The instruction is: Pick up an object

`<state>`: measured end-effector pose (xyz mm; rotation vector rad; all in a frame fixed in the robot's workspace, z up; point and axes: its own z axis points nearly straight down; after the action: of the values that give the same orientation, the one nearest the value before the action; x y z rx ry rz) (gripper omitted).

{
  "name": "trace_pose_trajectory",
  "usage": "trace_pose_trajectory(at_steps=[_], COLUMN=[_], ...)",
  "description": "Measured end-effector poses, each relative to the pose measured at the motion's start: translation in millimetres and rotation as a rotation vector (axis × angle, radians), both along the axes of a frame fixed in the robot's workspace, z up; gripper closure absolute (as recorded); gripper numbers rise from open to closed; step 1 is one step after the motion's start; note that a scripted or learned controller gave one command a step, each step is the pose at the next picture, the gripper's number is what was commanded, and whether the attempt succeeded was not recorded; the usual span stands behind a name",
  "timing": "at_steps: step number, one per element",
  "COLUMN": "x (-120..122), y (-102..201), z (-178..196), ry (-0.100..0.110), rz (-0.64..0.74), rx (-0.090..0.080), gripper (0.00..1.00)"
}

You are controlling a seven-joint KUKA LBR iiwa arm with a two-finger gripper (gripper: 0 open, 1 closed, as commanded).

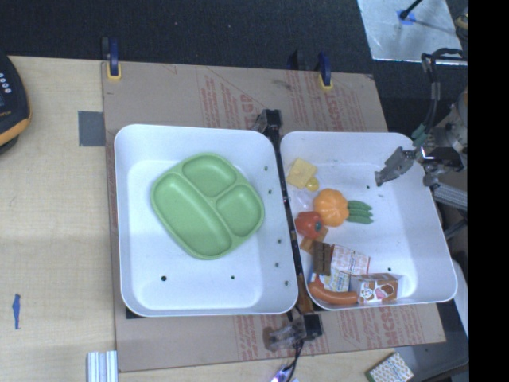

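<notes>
The right bin (413, 237) holds a cluster of toy food along its left side. An orange pumpkin (331, 206) sits beside a green pod (359, 212), with a yellow cheese wedge (301, 173) behind them. A red piece (308, 225), a brown block (320, 257), small printed cartons (347, 266) and a sausage (332, 296) lie toward the front. My gripper (391, 168) hangs over the bin's far right part, tilted down to the left, roughly a pumpkin's width right of the pumpkin. Nothing shows in its grasp.
The left bin (135, 237) holds a green divided plate (208, 204). A black clip (271, 120) joins the bins at the back, another fitting (296, 330) at the front. Arm hardware (445, 146) crowds the right bin's far right rim.
</notes>
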<state>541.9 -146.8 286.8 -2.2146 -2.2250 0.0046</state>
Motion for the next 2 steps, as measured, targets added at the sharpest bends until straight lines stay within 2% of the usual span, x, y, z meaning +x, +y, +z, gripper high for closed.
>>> trace_pose_trajectory(at_steps=[1,2], x=[42.6,42.2], y=[43.6,42.1], z=[-101.8,-175.3], ry=[0.005,0.002], rz=[0.006,0.000], rx=[0.001,0.000], gripper=[0.00,0.00])
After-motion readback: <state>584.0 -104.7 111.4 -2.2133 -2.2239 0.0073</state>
